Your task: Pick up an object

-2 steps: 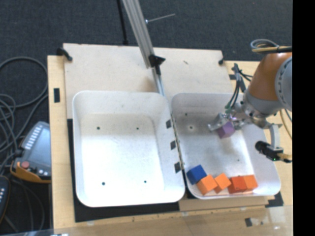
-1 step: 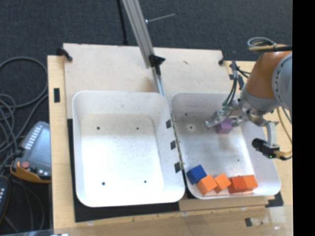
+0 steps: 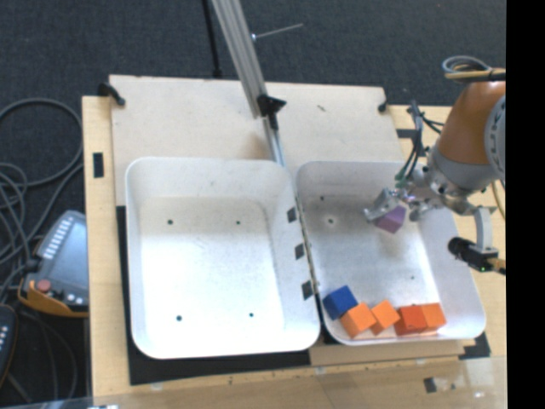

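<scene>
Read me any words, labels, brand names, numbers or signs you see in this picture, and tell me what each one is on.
There is no text that can be read.
Handheld controller at the left edge: it has rows of keys, but any marks on them are too small and blurred to read.
Blocks, blue and orange, in the right bin: plain faces, no lettering.
Purple block at the gripper: no lettering visible.

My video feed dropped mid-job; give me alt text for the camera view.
The end effector is over the right bin with a purple block between its fingers. A blue block and orange blocks line that bin's near edge, beside the left bin.
</scene>
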`<action>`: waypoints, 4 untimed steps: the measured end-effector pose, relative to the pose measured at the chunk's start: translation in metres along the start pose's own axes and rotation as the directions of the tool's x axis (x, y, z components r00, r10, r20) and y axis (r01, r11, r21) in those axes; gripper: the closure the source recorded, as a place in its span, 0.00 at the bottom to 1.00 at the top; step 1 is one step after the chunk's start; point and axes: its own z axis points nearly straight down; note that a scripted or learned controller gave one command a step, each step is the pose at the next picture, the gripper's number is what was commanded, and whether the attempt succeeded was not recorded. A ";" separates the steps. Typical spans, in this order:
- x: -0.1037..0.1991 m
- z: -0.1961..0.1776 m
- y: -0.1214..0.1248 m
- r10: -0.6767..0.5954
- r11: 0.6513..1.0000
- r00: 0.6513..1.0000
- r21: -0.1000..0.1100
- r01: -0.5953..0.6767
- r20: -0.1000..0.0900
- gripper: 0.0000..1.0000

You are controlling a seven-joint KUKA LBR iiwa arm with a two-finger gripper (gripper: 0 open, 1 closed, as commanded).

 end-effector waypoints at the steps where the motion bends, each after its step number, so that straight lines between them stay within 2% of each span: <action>1: 0.000 0.030 0.039 0.002 1.000 1.000 0.006 -0.002 -0.001 0.00; 2: 0.025 0.052 0.006 0.001 1.000 1.000 0.006 -0.001 -0.001 0.00; 3: -0.016 0.051 0.003 0.003 1.000 1.000 0.003 -0.003 0.001 0.00; 4: 0.034 0.051 -0.045 0.000 1.000 1.000 0.005 0.000 -0.002 0.00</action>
